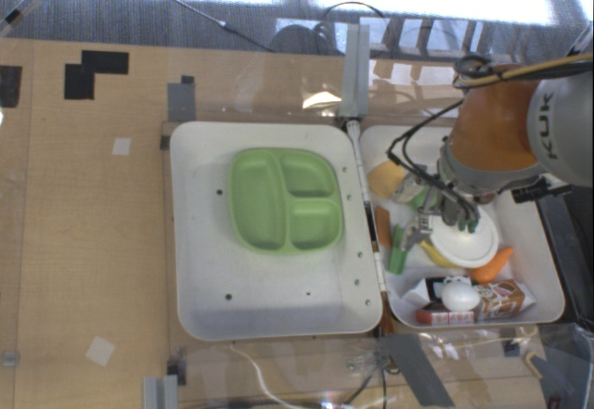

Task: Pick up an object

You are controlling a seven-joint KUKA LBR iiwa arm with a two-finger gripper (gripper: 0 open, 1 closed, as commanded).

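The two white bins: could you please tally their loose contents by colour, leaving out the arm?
Green: 2, the divided tray in the left bin and a stick in the right bin.
White: 2, a plate and a ball.
Orange: 1, a carrot.
Yellow: 1, a banana.
Tan: 1, a rounded piece.
Brown: 1, a carton.
Total: 8, counting what can be told apart.

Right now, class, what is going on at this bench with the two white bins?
A grey robot arm with an orange band reaches into the right white bin, its gripper low over a clutter of small items: a white round plate, an orange carrot-shaped piece, a green stick. The left white bin holds a green divided tray, untouched.
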